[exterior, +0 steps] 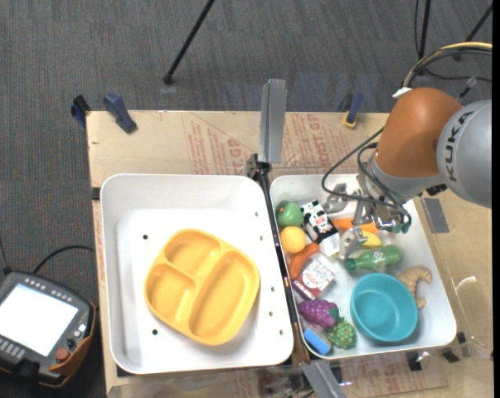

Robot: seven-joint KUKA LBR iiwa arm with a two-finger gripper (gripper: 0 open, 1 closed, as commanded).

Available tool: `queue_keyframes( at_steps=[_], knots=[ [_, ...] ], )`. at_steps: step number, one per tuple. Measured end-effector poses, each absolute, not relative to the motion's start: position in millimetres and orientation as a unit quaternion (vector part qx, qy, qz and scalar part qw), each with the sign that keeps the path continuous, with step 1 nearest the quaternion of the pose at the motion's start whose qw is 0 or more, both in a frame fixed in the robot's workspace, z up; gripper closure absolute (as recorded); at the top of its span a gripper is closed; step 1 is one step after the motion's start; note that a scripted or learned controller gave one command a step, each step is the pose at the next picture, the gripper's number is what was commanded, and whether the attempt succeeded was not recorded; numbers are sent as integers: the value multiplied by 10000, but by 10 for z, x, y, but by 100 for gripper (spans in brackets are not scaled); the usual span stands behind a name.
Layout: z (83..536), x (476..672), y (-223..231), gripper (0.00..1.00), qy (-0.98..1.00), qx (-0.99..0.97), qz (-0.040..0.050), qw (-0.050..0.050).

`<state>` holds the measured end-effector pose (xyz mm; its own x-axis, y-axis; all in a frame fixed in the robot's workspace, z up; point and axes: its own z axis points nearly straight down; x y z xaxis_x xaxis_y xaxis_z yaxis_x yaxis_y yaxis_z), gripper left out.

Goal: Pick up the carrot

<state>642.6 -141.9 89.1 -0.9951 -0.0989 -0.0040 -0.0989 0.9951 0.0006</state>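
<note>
the carrot (pixel 303 258) is seen against the right bin's (pixel 444 326) left wall, not yet lifted. the gripper (pixel 363 232) is held low mid-bin; its state cannot be told. grasping and lifting remain.

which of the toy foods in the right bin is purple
The grapes, near the right bin's front edge, left of the teal bowl. The lemon is yellow and the carrot orange.
</note>
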Motion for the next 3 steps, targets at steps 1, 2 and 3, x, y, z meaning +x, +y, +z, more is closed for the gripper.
queue_keyframes(
  at_steps=[1,2,3],
  knots=[
    [889,6449,-1393,0,10000,60,4,18],
    [881,6207,-1468,0,9936,1127,6,2],
    [881,6344,-1157,0,9917,1283,-1,-10]
  ],
)
